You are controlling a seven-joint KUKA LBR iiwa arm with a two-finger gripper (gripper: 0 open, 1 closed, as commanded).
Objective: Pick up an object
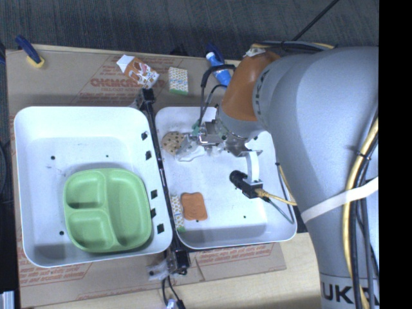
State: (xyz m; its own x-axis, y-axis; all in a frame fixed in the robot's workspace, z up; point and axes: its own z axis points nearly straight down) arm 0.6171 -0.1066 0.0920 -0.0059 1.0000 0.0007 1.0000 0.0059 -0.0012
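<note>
While the arm reaches over the right bin (277, 227), its hand (201, 138) sits low at the bin's upper left, by a speckled round cookie (170, 141) — whether anything is gripped I cannot tell. An orange-brown square piece (194, 206) lies flat lower down, no clear long axis. A green divided tray (106, 209) fills the left bin (38, 134).

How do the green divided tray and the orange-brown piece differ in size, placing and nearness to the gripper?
The green divided tray is far larger than the orange-brown piece. The tray lies in the left bin, the piece in the right bin. The piece lies nearer the gripper, though apart from it. Both lie flat.
</note>
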